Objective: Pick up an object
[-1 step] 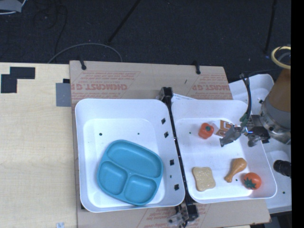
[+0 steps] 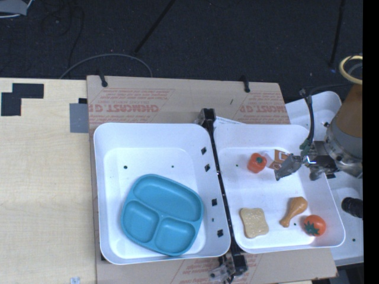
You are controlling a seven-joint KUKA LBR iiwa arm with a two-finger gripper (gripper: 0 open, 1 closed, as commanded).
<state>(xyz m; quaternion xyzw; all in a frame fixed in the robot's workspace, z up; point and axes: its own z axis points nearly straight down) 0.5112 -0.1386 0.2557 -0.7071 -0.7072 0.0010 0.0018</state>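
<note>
Bread slice (image 2: 254, 222): flat at six o'clock in the right bin (image 2: 269, 245)
Second tomato (image 2: 314, 225): at four o'clock, near the corner
Drumstick (image 2: 294, 210): lying aslant just beside that tomato, toward ten o'clock of it
Blue plate (image 2: 162, 214): three compartments, low in the left bin (image 2: 112, 141), toward six o'clock
Tomato (image 2: 257, 163): at eleven o'clock in the right bin; well apart from the bread
Small orange packet (image 2: 280, 158): just beside the tomato, at its three o'clock; partly covered by the fingers
Gripper (image 2: 288, 168): reaching in from three o'clock, low over the packet; cannot tell how far open, nor whether anything is held
Cardboard sheet (image 2: 177, 102): under both bins, printed, showing at twelve o'clock
</note>
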